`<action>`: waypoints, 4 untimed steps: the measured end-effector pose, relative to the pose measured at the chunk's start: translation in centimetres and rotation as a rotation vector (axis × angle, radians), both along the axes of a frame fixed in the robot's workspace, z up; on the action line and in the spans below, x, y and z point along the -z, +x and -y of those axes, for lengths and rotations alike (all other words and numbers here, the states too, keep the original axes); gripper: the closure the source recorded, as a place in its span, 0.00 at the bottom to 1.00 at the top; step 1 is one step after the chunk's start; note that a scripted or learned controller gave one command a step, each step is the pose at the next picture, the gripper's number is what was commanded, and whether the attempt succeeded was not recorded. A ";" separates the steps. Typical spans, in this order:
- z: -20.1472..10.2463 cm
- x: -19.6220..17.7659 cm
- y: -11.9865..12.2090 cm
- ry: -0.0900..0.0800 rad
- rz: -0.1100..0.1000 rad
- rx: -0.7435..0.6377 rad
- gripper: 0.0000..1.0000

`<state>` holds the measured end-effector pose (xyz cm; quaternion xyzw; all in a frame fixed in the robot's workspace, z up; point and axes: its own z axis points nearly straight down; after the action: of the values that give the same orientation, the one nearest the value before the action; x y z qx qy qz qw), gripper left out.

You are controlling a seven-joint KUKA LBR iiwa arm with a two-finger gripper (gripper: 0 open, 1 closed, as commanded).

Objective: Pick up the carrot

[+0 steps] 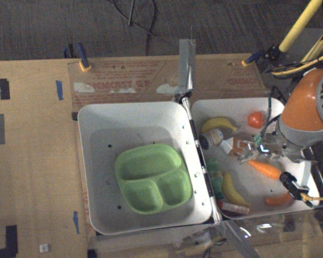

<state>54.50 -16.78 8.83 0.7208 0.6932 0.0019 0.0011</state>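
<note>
Inside the right bin (241, 106), the carrot (265, 169) lies slantwise just below the gripper (254, 149), its upper-left end close under the fingers; whether they are parted cannot be told.

One camera is looking down from above the table (33, 159) at a slant, sitting far enough back that it is taking in both bins whole. The left bin (96, 124) is lying near the middle of the frame, the right bin (241, 108) toward the right edge. Dark floor (64, 23) is showing along the top, and the arm (309, 110) is entering from the right.
</note>
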 end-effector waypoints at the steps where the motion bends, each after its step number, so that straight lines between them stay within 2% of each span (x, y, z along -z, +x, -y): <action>1: 0.3 -0.8 0.0 -0.008 0.002 0.002 1.00; 2: -1.7 -8.6 -5.3 -0.001 -0.010 0.137 1.00; 3: 0.5 -8.9 -3.7 -0.002 -0.008 0.122 1.00; 4: -2.6 -3.4 -5.9 0.001 -0.012 0.013 1.00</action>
<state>48.56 -14.21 12.18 0.7254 0.6883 -0.0020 -0.0033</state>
